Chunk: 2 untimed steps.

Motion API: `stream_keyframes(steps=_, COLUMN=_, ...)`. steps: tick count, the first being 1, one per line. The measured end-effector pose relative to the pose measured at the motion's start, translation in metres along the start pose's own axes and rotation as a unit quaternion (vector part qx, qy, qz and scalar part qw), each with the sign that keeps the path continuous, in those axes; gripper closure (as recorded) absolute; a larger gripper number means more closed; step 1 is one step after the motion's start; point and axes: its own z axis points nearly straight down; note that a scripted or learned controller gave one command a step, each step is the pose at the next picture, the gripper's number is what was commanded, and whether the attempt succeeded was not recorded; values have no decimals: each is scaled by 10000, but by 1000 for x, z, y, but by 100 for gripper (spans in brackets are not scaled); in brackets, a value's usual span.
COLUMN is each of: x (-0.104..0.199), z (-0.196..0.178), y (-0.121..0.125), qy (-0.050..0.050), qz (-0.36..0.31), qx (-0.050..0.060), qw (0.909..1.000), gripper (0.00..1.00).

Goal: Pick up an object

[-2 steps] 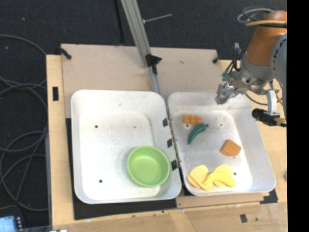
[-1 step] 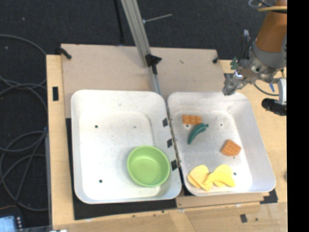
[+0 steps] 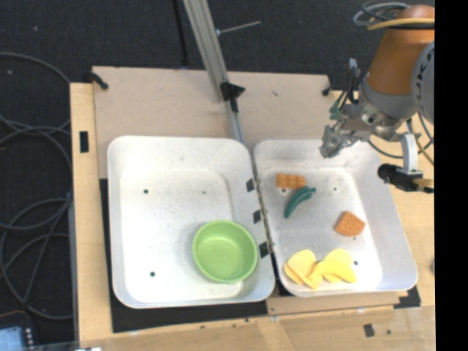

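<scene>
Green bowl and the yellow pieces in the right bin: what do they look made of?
Green bowl: probably plastic, one even lime colour, smooth, soft sheen along the rim. Yellow pieces: likely plastic or foam toy food, flat matte yellow, rounded lobes; too small to tell which.

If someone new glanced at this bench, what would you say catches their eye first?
Probably the green bowl, bright in the left bin near its front right corner. Next, the yellow pieces at the front of the right bin, and the arm's orange band at upper right, with the tool over that bin's back edge.
</scene>
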Motion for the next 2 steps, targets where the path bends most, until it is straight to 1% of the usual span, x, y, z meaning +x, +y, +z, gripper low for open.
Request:
stream_keyframes(steps=1, x=52, z=-8, y=-29, qy=10, qz=-8, qx=-2, qw=10000, gripper=100)
stream_keyframes(steps=2, x=91, z=-11, y=-52, qy=12, qz=-6, qx=0, qw=10000, gripper=100)
